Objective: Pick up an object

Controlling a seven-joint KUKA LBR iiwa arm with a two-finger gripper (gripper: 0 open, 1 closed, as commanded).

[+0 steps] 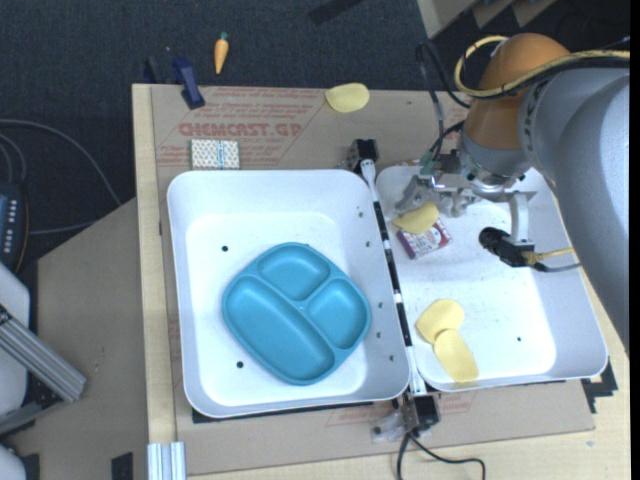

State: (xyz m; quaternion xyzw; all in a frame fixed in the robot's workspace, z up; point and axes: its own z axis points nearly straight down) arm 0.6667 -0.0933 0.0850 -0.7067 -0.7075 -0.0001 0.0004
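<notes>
In the right bin (pixel 560 338), two yellow pieces (pixel 447 338) lie at the near side. Farther in, a small packet (pixel 424 239) rests with a yellow chip (pixel 417 218) touching it. The end effector (pixel 447 190) hangs just beyond them; whether it is clenched or released cannot be told.

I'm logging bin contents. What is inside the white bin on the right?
In the right white bin lie two pale yellow chip-like pieces, a small pink packet with another yellow piece on it. The gripper and grey arm cover the bin's far corner.
</notes>
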